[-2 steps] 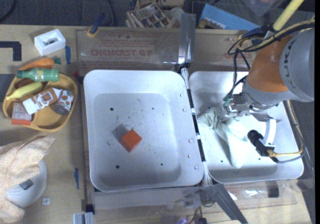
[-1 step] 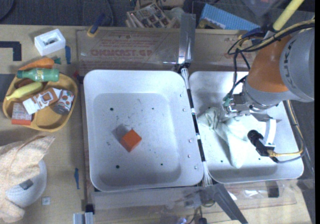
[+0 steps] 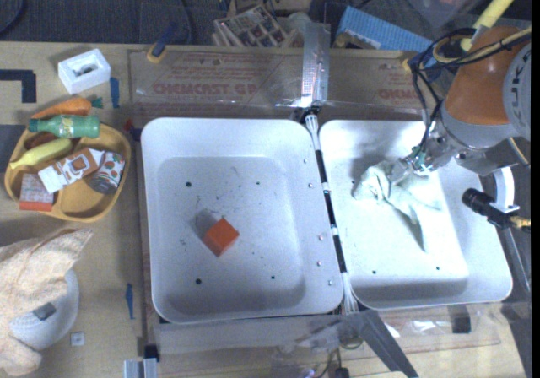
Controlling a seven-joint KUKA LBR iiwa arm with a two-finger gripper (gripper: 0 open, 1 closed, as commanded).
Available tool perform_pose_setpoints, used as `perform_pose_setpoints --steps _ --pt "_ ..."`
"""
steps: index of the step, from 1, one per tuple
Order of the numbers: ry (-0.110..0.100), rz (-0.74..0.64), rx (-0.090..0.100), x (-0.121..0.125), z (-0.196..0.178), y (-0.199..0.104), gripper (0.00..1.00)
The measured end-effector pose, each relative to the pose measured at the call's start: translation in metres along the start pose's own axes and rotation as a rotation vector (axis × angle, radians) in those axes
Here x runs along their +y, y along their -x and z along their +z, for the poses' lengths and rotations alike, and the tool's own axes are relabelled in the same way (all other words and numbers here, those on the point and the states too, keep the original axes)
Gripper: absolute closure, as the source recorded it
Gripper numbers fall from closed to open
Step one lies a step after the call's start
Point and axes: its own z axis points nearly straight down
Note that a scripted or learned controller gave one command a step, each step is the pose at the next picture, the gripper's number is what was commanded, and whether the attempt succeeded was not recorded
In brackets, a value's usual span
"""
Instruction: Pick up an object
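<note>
A pale, crumpled cloth (image 3: 390, 188) with a greenish tint lies in the right bin (image 3: 472, 279). One corner is drawn up in a peak to my gripper (image 3: 419, 162), which is shut on that corner at the cloth's upper right. From there the cloth trails left and down toward the bin floor. The arm comes in from the right, its orange band (image 3: 474, 91) above the wrist. An orange block (image 3: 222, 236) rests alone near the middle of the left bin (image 3: 169, 157), far from the gripper.
The ridge (image 3: 327, 199) between the two bins runs just left of the cloth. A yellow bowl (image 3: 84, 203) with toy food, a white box (image 3: 83, 70) and a beige cloth (image 3: 38, 275) sit on the bench to the left.
</note>
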Motion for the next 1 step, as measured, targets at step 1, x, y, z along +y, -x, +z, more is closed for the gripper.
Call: perform_pose_setpoints --steps 1 --pt "0.012 0.092 -0.009 0.0414 0.0250 0.0003 0.00"
